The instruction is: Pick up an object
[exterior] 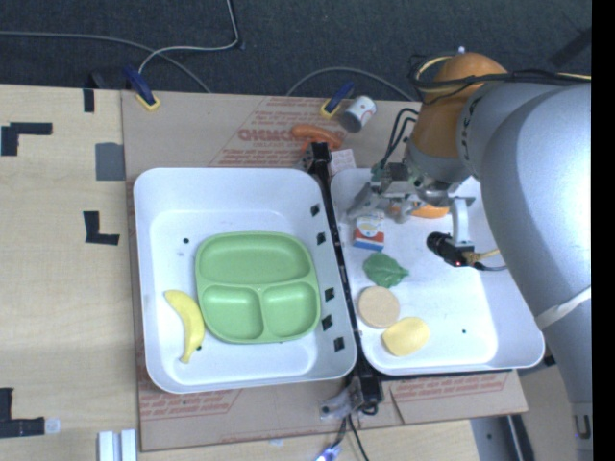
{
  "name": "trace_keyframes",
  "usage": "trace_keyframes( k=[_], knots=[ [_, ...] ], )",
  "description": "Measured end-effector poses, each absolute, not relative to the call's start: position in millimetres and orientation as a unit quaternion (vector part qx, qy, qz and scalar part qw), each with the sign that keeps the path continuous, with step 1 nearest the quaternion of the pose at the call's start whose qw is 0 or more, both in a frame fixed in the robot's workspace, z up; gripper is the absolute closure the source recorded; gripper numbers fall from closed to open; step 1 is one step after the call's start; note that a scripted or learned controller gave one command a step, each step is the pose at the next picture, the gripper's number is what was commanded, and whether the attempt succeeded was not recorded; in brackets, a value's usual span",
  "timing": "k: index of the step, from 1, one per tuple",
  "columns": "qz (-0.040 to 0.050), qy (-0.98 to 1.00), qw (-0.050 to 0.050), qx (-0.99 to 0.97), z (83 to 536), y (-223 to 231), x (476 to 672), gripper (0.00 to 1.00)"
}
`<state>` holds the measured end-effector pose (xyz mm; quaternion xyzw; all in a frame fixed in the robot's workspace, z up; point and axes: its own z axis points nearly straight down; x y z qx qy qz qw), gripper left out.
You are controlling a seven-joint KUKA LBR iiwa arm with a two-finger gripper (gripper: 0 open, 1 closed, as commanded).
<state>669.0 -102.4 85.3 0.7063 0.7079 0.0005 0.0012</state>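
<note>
The arm reaches in from the right and bends down into the far end of the right bin (500, 349). Its claw (377, 203) hangs low over the bin floor, just above a small red, white and blue carton (369, 235). Whether the claw is open or closed cannot be made out from here, and nothing can be seen held in it.

Nearer than the carton lie a green leafy piece (385, 270), then a round tan biscuit (379, 306), and closest of all a yellow lump (405, 336) just beside the biscuit. An orange object (432, 211) lies partly hidden under the wrist.

In the left bin (154, 257) a green divided plate (258, 285) sits in the middle, with a banana (186, 323) just to its left.

On the counter (58, 257) beyond the bins lie an orange carrot-like piece (317, 134) and a small grey cup (357, 113).
</note>
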Motion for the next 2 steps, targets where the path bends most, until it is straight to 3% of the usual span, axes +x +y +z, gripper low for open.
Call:
trace_keyframes(
  k=[1, 2],
  knots=[
    [0.0001, 0.708, 0.001, 0.706, 86, -116, 659.2, 0.00],
    [0.0001, 0.707, 0.001, 0.707, 86, -100, 616.9, 0.00]
  ],
)
